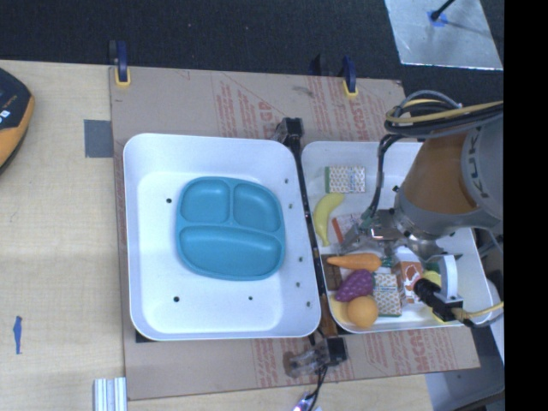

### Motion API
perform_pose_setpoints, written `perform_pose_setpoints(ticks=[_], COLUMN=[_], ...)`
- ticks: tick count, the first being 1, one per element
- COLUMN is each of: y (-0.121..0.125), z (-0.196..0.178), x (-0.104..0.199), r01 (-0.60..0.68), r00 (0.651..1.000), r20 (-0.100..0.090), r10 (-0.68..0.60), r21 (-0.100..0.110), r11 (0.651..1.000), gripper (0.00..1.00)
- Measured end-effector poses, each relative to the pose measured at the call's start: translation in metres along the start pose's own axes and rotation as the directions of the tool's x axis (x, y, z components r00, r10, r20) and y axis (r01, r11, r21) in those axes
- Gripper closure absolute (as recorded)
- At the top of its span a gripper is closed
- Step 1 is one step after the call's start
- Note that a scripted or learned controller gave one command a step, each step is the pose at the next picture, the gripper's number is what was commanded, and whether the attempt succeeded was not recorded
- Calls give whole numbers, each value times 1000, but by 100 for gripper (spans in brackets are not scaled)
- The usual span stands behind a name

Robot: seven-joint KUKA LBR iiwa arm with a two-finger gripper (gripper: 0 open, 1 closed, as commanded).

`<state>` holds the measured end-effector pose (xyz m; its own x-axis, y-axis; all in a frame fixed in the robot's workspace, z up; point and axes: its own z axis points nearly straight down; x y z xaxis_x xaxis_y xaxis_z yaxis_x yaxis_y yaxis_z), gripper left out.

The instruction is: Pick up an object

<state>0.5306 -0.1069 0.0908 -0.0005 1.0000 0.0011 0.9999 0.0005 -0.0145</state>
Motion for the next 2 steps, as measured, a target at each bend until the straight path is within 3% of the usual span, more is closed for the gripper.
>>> perform_pose_setpoints(ticks=[1,2], y=[-36,47], z=[0,-3], x=[4,-25], r01=[3,5], r00=[1000,1000], r20=[0,4], r10=[-3,-5], r21=[-8,-19], r11=[1000,1000], gripper=[0,0])
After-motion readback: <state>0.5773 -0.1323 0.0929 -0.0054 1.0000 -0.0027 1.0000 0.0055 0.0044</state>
